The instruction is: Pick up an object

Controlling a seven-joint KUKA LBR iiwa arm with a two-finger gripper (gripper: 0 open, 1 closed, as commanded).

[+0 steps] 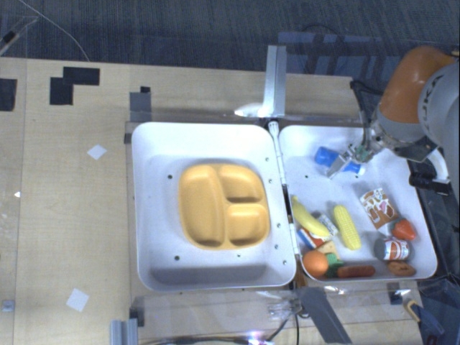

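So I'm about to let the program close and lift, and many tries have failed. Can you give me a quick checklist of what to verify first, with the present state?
1. Two-finger gripper is over the right white bin: ok.
2. Gripper is at the small blue block: ok, its tip is at the block's right end.
3. Block sits between the fingers: cannot tell.
4. Block lies apart from the yellow corn cob and yellow banana: ok.
5. Yellow divided plate lies in the left white bin, out of the way: ok.

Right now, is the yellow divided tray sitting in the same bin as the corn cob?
No, the yellow divided tray lies in the left bin, while the corn cob lies in the right bin.
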